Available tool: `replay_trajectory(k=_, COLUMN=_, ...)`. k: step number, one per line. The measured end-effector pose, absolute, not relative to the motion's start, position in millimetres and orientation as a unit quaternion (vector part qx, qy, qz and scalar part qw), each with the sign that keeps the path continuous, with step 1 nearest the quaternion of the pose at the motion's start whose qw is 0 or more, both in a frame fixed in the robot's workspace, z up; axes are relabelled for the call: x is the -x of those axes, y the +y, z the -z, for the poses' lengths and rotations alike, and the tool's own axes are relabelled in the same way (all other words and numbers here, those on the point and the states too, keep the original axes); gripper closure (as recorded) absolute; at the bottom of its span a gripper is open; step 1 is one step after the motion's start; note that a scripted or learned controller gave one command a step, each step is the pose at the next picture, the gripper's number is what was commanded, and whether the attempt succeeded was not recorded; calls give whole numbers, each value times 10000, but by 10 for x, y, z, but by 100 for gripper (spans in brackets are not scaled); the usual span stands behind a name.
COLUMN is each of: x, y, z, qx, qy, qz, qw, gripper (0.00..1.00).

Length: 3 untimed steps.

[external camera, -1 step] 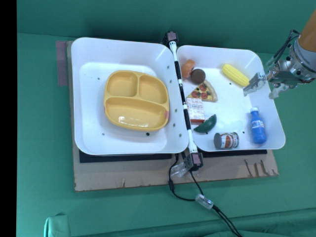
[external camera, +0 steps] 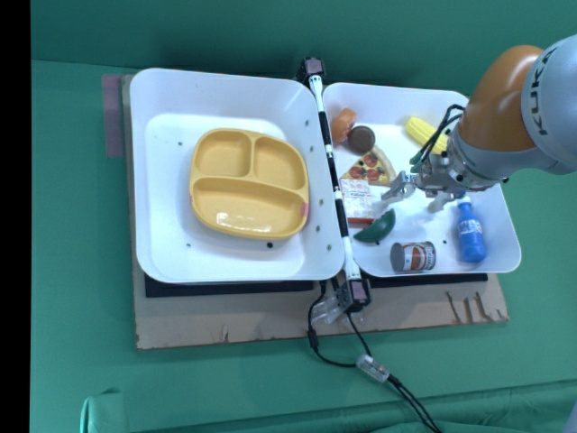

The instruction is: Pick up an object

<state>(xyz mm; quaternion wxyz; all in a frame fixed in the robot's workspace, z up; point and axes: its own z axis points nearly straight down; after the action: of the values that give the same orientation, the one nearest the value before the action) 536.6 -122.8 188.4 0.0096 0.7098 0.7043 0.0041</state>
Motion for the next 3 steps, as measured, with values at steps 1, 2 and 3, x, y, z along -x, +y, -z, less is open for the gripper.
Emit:
replay_trajectory(k=1, x=-6217, y=-1022, z=-1878, qx=-7085, qy=7056, qz=-47, qw=93, gripper=0)
replay_trajectory(k=2, x=-6696, y=-988, z=-1869, qx=-7087, qy=7054, qz=-30, qw=69, gripper=0)
replay_trajectory(k=3, x=-6722, y=-1000, z=-2042, qx=-7100, qy=7041, qz=-52, qw=128, gripper=100)
